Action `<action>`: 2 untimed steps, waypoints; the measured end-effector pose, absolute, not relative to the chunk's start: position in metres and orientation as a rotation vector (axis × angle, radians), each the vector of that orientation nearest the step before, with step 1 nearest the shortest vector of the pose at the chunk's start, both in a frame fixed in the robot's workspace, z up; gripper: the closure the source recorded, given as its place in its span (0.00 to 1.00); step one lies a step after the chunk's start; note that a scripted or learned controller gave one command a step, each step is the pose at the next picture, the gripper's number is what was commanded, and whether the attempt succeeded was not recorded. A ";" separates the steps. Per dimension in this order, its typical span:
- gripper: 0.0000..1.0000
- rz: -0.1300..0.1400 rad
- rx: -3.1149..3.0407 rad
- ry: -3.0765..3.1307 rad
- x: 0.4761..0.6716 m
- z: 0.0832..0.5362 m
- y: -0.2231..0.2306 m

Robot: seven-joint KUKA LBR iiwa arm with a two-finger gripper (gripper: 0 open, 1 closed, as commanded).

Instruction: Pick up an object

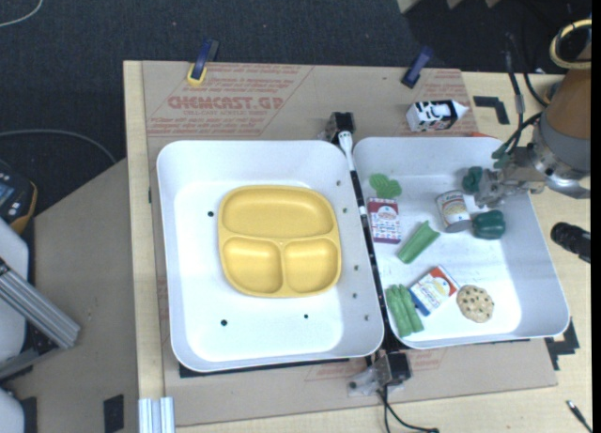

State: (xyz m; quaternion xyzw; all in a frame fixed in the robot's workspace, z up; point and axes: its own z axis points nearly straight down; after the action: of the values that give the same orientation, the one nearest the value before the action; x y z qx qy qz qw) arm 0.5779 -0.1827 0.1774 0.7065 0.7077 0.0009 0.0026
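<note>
- Camera view: two shallow white bins sit side by side on a bench; the left bin holds a yellow divided plate, and the right bin holds a scatter of small toy foods.
- The arm reaches in from the right, and the claw hangs low over the upper right part of the right bin.
- Whether the claw is spread or closed cannot be told from this slant; nothing can be seen held in it.
- Just beside the claw lie a small tin can on its side and a dark green round piece; these look like the nearest candidates for the pick.
- The can is probably light, stiff and smooth, so it may roll or slip; squeezing across its curved body near the middle looks safest.
- The dark green piece seems small, hard and rounded, likely to squirt out unless taken squarely across its widest part.
- Further off in the same bin are a red and white packet, a pale green pod, a bundle of green beans, a small carton and a cookie.
- The flat packet and cookie lie low against the floor and would be harder to get under.
</note>
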 end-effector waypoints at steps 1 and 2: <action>1.00 0.005 2.214 2.218 0.579 0.229 -0.183; 1.00 0.004 2.214 2.224 0.602 0.236 -0.134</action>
State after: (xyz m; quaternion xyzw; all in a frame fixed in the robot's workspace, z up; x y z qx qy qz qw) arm 0.6020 -0.1339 0.2365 0.7056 0.7086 0.0013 0.0019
